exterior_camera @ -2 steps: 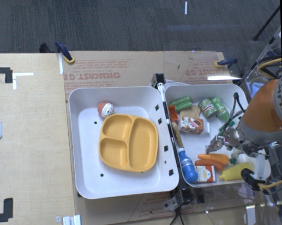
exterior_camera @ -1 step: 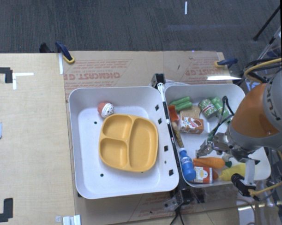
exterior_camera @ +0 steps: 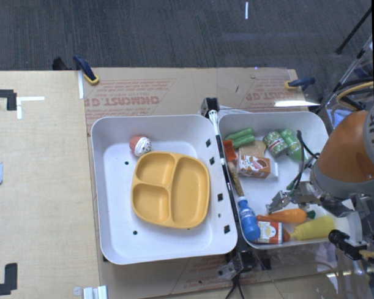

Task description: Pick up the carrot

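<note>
On the worktop (exterior_camera: 41, 181), the left bin (exterior_camera: 109, 197) holds a yellow plate (exterior_camera: 171, 190) mid-floor, with bare floor around it, and a small ball (exterior_camera: 140, 145) near the far-left corner. The right bin (exterior_camera: 259, 120) is crowded: green items (exterior_camera: 240, 138) and a packet (exterior_camera: 255, 166) at the far side, a blue bottle (exterior_camera: 246, 218) against the left wall. The carrot (exterior_camera: 287, 216) lies near the front wall, just beside a yellow bottle (exterior_camera: 313, 228). The end effector (exterior_camera: 282, 201) hangs just above the carrot's left end; whether it is spread or pressed together I cannot tell.
</note>
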`<act>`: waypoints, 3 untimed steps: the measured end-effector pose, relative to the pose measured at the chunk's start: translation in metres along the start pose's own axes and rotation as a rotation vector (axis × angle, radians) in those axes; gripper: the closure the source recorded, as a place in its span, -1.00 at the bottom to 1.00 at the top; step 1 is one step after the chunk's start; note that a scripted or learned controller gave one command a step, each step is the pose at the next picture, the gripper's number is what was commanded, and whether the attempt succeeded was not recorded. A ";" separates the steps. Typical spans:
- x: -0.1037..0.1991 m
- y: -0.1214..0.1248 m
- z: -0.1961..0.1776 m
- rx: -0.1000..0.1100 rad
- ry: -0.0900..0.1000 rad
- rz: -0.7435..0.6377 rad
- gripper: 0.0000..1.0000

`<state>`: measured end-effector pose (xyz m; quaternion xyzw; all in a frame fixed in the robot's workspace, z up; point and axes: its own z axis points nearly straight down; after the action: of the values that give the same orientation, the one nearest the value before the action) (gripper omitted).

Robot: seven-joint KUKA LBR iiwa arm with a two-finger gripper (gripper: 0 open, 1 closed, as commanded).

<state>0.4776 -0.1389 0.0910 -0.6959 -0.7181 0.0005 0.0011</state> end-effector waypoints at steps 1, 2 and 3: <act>-0.006 0.001 -0.001 -0.003 -0.002 -0.414 -1.00; -0.006 0.003 -0.010 -0.007 -0.004 -0.409 1.00; 0.035 0.003 0.000 -0.003 -0.001 -0.307 1.00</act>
<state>0.4791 -0.1041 0.0915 -0.5778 -0.8162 -0.0003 -0.0003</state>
